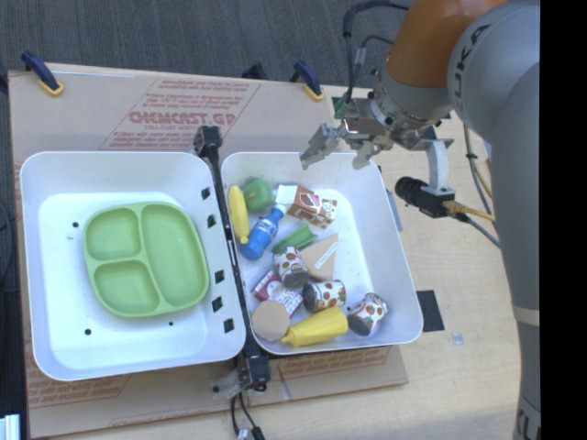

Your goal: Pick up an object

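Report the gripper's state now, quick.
Gripper: open, holding nothing, above the far rim of the right bin.

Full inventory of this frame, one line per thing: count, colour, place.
bins: 2, white, side by side on the bench
divided plate: 1, green, left bin
banana: 1, yellow, right bin by the divider
bottle: 1, blue, white cap, right bin centre
toy food pile: several, mixed colours, right bin
clamps: 3, blue and yellow, board's far edge
gripper: 1, grey, open, above the right bin's far rim, holding nothing
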Action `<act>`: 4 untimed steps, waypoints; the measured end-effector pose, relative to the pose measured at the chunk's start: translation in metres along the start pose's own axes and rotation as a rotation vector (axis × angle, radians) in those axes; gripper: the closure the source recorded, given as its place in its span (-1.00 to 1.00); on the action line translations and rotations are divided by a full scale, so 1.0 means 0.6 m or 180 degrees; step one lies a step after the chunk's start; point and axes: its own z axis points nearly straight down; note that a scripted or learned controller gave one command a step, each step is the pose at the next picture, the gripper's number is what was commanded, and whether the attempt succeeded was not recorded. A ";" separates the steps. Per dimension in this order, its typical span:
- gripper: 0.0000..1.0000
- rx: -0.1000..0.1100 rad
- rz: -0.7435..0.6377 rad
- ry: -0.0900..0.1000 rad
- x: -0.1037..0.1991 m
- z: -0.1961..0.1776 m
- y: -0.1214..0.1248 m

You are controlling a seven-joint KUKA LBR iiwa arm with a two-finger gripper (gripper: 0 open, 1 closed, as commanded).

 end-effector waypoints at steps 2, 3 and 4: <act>1.00 0.0010 -0.0011 0.0002 0.160 0.129 0.026; 1.00 0.0004 -0.0001 -0.0002 0.161 0.113 -0.126; -1.00 0.0003 0.0000 -0.0002 0.161 0.113 -0.126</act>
